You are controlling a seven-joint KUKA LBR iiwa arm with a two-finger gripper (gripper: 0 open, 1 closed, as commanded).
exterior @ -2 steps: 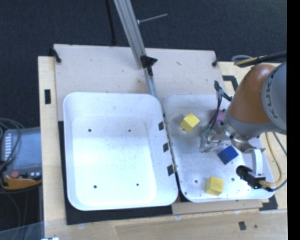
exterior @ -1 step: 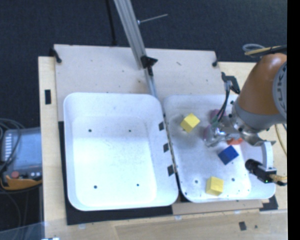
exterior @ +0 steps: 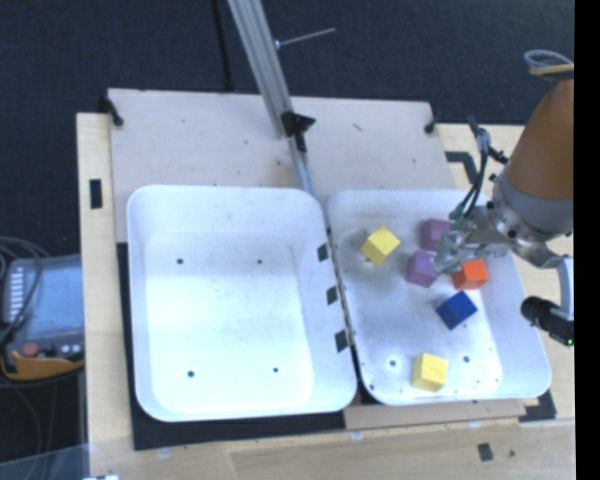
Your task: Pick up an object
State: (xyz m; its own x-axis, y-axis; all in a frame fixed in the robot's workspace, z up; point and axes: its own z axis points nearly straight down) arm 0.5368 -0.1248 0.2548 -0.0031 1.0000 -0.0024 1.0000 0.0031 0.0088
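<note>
The right bin holds several small blocks. A yellow block lies near its upper left, and a second yellow block sits near the front rim. Two purple blocks lie close together, one farther back and one nearer. An orange block and a blue block lie to the right of them. My gripper hangs low over the bin between the nearer purple block and the orange block, right by both. Nothing shows as lifted.
The left bin stands beside the right one, sharing a middle rim with black clips. A slanted metal rail rises behind the bins. A control pendant with cables lies off the bench at the left.
</note>
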